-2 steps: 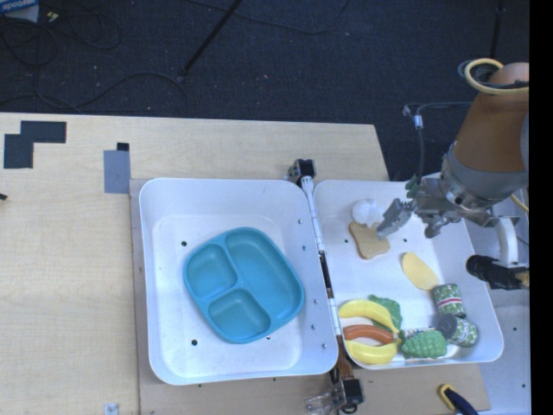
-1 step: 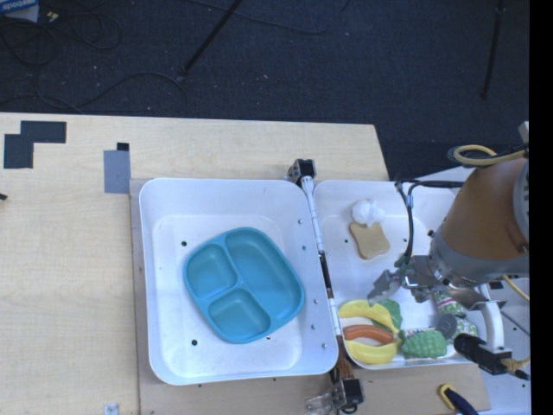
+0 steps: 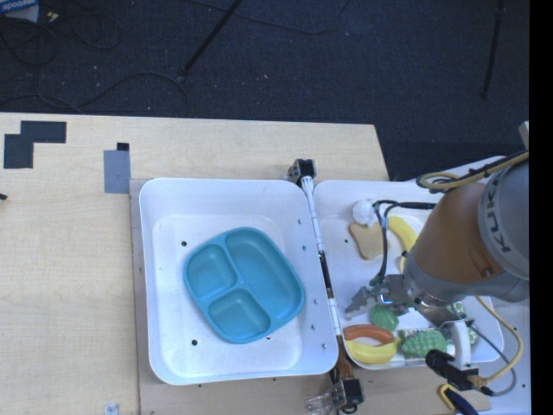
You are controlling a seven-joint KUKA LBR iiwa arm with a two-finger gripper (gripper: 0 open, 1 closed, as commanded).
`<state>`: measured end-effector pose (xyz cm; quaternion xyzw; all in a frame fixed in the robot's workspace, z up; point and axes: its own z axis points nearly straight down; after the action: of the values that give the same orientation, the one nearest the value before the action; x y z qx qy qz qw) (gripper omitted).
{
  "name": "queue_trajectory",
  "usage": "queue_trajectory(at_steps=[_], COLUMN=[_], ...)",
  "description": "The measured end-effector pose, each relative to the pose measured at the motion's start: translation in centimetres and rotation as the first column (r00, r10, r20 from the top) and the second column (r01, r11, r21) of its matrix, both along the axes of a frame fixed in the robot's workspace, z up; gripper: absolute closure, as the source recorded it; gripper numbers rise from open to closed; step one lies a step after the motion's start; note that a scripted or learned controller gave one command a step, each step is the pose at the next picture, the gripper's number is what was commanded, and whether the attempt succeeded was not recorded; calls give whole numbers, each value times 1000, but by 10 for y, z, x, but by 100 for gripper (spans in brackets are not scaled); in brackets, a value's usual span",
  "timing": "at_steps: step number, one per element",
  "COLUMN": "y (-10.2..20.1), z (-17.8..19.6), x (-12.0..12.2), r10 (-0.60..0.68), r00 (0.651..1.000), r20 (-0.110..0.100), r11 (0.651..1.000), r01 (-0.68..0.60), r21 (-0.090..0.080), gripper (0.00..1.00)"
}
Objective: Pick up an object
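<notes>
My gripper [image 3: 377,304] is low over the right bin [image 3: 333,199], near its front left. It stands open, its grey fingers [image 3: 355,303] spread like an inverted V. A small green object [image 3: 383,317] lies just below and between the tips; I cannot tell if they touch it. Close in front lie a red-orange piece [image 3: 366,331], a yellow piece [image 3: 371,350] and a bumpy green toy [image 3: 423,344]. Farther back sit a tan piece [image 3: 366,240], a white ball [image 3: 363,210] and a yellow banana [image 3: 401,232], partly behind the arm.
The left bin [image 3: 160,232] holds a blue divided plate [image 3: 242,284]. The arm's wide orange band [image 3: 454,236] covers much of the right bin's back right. A ridge [image 3: 316,245] divides the two bins. Bare wooden bench [image 3: 60,275] lies to the left.
</notes>
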<state>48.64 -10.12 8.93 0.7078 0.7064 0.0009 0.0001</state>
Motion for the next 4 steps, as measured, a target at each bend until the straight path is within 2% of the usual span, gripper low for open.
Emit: queue_trajectory(at_steps=[1, 2, 4], y=[-38, -40, -49], z=[-1, -2, -2], x=[82, 157, 158], r10=[2, 3, 4], r00=[1000, 1000, 1000], r20=[0, -4, -4], r11=[1000, 1000, 1000], r01=[-2, -3, -4], r21=[-1, -1, -1], gripper=[0, 0, 0])
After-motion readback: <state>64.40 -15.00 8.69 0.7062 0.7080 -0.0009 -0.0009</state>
